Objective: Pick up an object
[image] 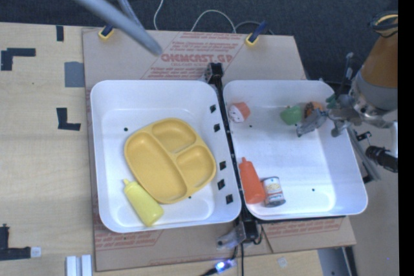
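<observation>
On the surface (39,139) two shallow white bins sit side by side on a brown cardboard sheet (194,52) printed with red lettering. Inside the left bin (107,139) lies a yellow divided plate (169,158) with three smooth, rounded compartments, tilted at an angle to the bin's walls, and a yellow squeeze bottle (142,201) lies just beside its lower-left edge, touching or nearly so. Within the right bin (336,184), an orange bottle (250,181) lies near the dividing wall, with a small labelled can (273,191) just beside it at the front. Toward the back sit a small white and orange object (239,112) near the divider and a rounded green object (292,114) further right. At that bin's right rim the arm reaches in, and the hand (315,119) hovers just beside the green object, with a small orange piece close by; whether its grey metal fingers are apart or together cannot be told from this slant.
</observation>
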Robot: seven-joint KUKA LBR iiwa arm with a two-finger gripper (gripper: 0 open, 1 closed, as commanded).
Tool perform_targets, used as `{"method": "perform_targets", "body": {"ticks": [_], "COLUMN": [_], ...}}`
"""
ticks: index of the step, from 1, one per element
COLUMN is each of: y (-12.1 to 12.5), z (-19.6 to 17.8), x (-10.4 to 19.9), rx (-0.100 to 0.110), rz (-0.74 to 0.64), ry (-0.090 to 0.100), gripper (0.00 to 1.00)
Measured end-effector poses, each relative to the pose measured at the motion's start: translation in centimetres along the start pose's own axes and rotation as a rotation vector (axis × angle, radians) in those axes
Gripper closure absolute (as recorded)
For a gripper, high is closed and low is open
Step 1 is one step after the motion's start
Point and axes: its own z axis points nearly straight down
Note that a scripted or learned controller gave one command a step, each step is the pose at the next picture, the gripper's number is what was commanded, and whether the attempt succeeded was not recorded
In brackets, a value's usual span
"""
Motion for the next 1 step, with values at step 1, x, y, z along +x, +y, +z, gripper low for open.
{"method": "perform_targets", "body": {"ticks": [1], "y": [0.34], "z": [-0.83], "x": [0.06], "rx": [-0.013], "rz": [-0.004], "ry": [-0.003], "gripper": [0.00]}}
